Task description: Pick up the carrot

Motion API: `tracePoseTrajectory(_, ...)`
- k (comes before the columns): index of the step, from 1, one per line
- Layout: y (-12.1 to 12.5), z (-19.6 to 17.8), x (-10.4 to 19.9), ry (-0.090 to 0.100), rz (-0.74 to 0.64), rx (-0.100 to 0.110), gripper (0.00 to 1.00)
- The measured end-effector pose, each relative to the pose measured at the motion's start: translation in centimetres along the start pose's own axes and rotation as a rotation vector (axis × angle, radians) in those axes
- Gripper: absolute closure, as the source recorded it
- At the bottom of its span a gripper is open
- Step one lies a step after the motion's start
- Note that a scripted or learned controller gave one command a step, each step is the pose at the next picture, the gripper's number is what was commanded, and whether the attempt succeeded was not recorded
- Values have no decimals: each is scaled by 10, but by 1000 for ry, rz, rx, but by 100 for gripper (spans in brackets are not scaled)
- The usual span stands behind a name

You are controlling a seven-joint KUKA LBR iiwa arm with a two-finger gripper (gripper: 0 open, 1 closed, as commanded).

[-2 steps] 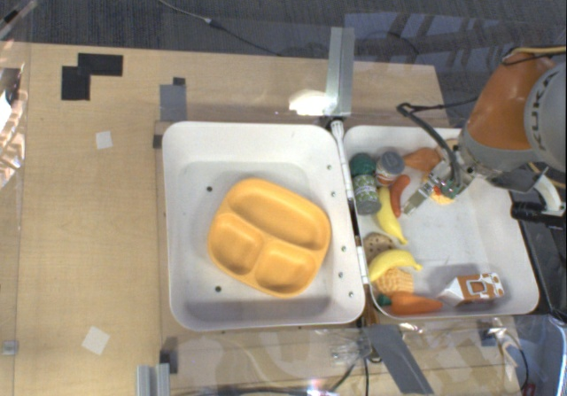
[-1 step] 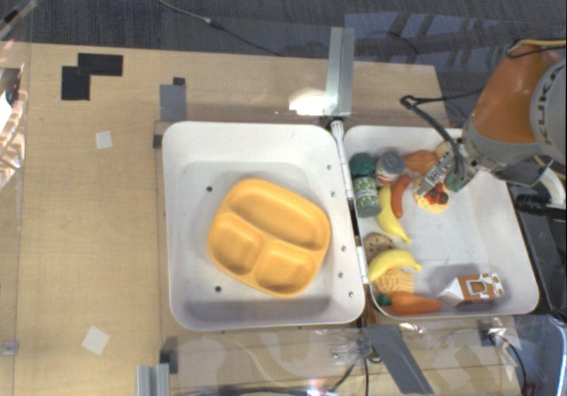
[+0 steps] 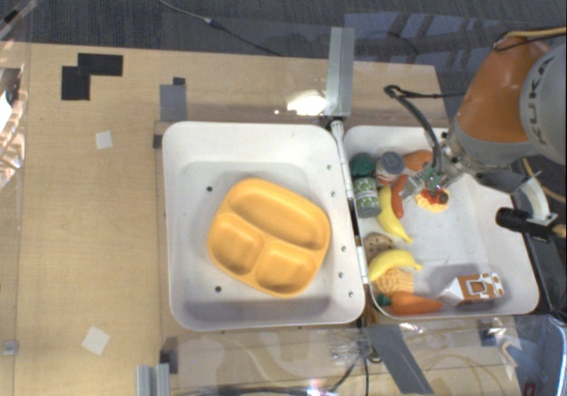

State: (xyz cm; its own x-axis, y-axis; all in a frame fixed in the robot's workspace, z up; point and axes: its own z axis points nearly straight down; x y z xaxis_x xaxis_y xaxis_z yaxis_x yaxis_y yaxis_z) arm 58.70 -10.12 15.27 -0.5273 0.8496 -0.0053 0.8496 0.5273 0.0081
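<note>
The pincer (image 3: 431,180) hovers low in the right bin (image 3: 509,248), beside a small red-and-yellow toy (image 3: 432,199); its grip cannot be made out. The carrot (image 3: 415,303) lies well apart from it at the bin's near edge, below a banana (image 3: 392,262). The approach looks unfinished: the arm (image 3: 505,111) must travel to the carrot.

The arm (image 3: 509,111) reaches leftward, pincer (image 3: 431,180) lowered.

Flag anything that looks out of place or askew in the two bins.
The gripper sits over the small red and yellow toy at the right bin's far end, while the orange carrot lies at its near edge. Nothing looks spilled or damaged.
</note>
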Motion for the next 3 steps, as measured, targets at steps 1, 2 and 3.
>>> tracePoseTrajectory(1, -3, 41, 14, -2, 124, -3, 100)
tracePoseTrajectory(2, -7, 43, 18, -3, 483, -14, 100)
tracePoseTrajectory(3, -15, -51, -33, -1, 252, 1, 100)
